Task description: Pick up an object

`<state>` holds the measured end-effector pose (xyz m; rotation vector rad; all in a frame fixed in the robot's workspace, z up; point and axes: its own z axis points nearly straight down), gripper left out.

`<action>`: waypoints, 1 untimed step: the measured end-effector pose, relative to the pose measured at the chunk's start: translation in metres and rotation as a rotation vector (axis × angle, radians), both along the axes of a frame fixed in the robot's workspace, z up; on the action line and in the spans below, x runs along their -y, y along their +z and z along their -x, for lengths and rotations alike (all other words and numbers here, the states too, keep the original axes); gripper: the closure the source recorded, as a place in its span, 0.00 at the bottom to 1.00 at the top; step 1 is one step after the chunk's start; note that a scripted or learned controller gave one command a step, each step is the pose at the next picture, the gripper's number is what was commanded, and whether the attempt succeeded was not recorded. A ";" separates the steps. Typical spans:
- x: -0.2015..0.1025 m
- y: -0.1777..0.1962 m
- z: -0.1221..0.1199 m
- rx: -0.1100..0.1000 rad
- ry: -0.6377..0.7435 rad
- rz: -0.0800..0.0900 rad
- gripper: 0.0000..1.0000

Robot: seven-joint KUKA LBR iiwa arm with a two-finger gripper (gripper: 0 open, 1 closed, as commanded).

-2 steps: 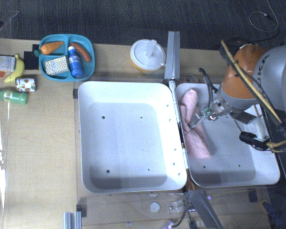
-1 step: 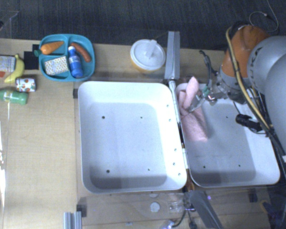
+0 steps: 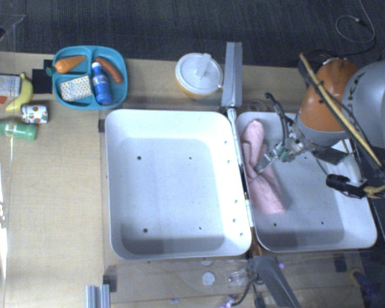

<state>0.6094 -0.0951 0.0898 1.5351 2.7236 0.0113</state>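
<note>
The wooden bench [image 3: 51, 204] had two white bins. A long soft pink cloth [image 3: 260, 169] lay in the right-hand bin [image 3: 321, 226], right at the gripper [image 3: 269, 161]. Couldn't tell its grip; no labels were readable.

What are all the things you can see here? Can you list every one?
left bin: 1, white, middle of the bench
right bin: 1, white, beside the left bin
cloth: 1, pink, along the right bin's left side
divided plate: 1, blue, with toy food, bench's far left
lidded cup: 1, white and yellow, behind the left bin
banana: 1, yellow, far left
can: 1, patterned, far left
bottle: 1, green, far left
arm: 1, grey and orange, over the right bin
gripper: 1, dark, by the cloth
</note>
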 end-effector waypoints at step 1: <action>-0.001 0.008 -0.002 0.002 0.000 -0.001 1.00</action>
